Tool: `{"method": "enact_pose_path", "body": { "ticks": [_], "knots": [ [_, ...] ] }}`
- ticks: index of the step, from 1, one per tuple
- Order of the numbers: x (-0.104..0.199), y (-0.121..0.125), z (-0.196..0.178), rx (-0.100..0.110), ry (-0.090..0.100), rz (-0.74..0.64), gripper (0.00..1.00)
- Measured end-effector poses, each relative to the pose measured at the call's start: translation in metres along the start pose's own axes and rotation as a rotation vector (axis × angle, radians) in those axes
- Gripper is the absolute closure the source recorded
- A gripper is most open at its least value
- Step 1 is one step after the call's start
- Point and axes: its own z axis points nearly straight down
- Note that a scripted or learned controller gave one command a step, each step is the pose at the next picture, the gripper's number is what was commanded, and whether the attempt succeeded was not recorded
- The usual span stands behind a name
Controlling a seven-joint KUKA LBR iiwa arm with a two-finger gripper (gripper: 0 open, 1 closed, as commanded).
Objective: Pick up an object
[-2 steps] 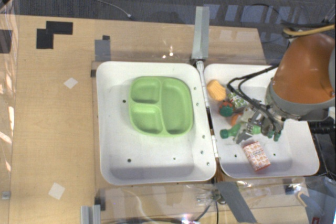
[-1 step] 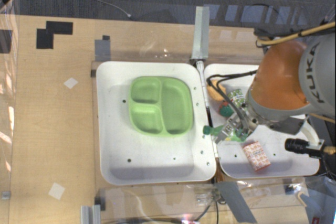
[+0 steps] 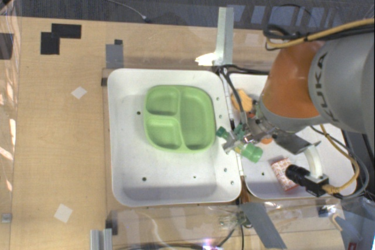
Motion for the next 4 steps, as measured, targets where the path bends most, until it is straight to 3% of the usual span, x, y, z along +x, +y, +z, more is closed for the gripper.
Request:
{"method": "enact_pose_path", "body": {
  "ticks": [1,2,3,4],
  "knots": [
    [0.035,0.021,0.022,0.006,-0.001,0.708,1.0],
    [0.073,0.026,0.009,0.005,-0.001,0.984,1.0],
    [0.069,0.023,0.022,0.006,-0.003,1.288,1.0],
    [0.071,0.024,0.025,0.007,-0.001,0.811,1.0]
  ]
}}
